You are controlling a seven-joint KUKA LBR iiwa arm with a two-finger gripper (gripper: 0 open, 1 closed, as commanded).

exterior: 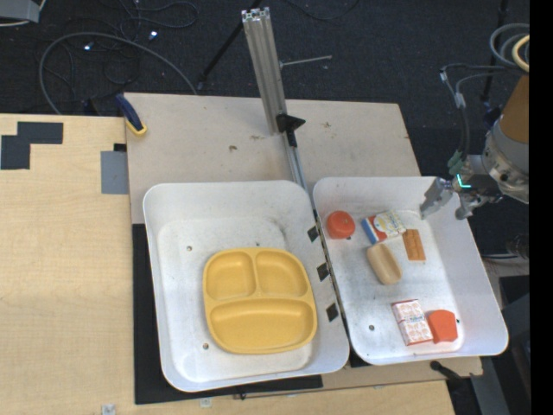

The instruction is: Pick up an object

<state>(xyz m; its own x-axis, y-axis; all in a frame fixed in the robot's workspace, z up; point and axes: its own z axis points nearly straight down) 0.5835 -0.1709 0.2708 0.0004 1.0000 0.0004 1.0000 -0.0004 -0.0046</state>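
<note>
Above right bin (pixel 484 318): open end effector (pixel 449 201)

A yellow divided tray (pixel 257 300) lies in the left white bin (pixel 173 214). Behind that bin, an aluminium post (pixel 266 67) rises from the bench board (pixel 346 137); black cables (pixel 112 24) sprawl on the dark floor farther back.
</note>
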